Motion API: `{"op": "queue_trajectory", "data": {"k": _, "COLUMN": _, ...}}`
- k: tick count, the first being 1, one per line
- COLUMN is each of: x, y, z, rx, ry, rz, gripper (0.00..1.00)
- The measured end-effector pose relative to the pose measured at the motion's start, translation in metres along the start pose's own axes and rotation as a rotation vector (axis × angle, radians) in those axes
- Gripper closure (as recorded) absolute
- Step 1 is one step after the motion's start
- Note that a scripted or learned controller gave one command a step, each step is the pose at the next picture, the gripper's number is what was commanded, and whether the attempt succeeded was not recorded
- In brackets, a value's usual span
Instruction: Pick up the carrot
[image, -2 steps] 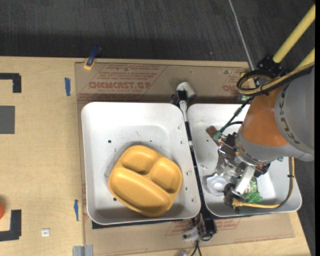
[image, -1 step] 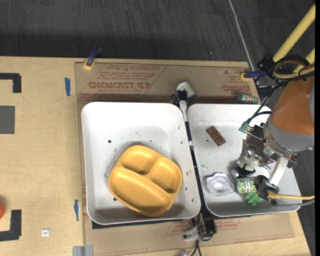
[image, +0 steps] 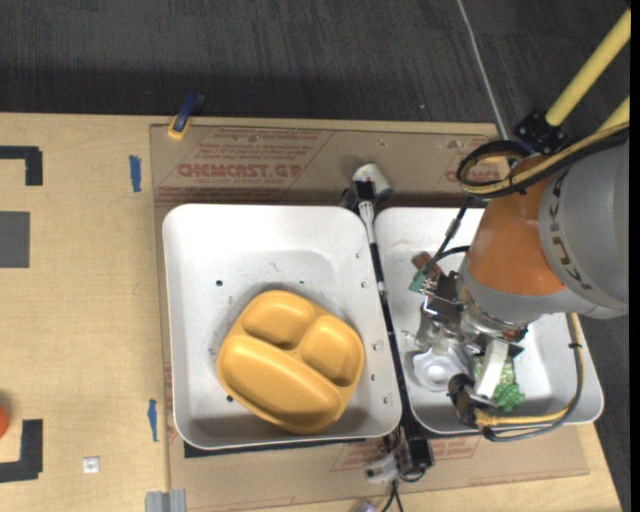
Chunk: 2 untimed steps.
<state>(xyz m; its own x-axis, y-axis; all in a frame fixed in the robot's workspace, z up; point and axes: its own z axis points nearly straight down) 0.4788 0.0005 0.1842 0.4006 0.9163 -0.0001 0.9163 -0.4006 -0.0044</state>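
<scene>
Arm (image: 560, 235): we see it reach in from the right and hang over the right bin (image: 400, 235), its orange band above the wrist.
Hand (image: 447, 352): low in the right bin, toward its near left part, among cables; we cannot tell whether it is spread or pressed together.
Carrot: we cannot place it with certainty; a green tuft (image: 507, 388) shows just under the wrist, near the right bin's near edge, and we cannot tell if it belongs to the carrot.
Long axis: we cannot tell which way it points.
Left bin (image: 200, 250): holds a large yellow lumpy loaf (image: 290, 358), toward the near side.
Counter (image: 70, 300): carries both bins side by side on a cardboard sheet (image: 250, 160).
</scene>
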Motion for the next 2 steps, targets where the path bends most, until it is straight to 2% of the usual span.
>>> {"op": "queue_trajectory", "data": {"k": 1, "x": -0.068, "y": 0.030, "z": -0.024, "rx": -0.004, "ry": 0.000, "rz": 0.062, "gripper": 1.00}}
{"op": "queue_trajectory", "data": {"k": 2, "x": 0.025, "y": -0.011, "z": 0.000, "rx": 0.000, "ry": 0.000, "rz": 0.006, "gripper": 1.00}}
